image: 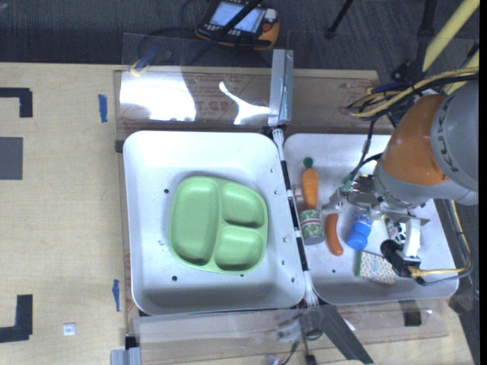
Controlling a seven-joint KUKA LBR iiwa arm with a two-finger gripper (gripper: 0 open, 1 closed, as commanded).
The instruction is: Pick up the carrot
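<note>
The carrot [309,185], orange with a green top, lies near the left wall of the right bin [434,280], its leafy end toward the back. My gripper [379,210] hangs under the grey wrist and orange band in the middle of that bin, to the right of the carrot and apart from it. The wrist hides most of the gripper. A blue bottle [359,232] sits right at the gripper's lower left.
A small can [310,225] stands just in front of the carrot, with a red-orange sausage [333,235] beside it. A patterned box [376,267] lies at the front of the right bin. A green divided plate [219,223] rests in the left bin [144,204].
</note>
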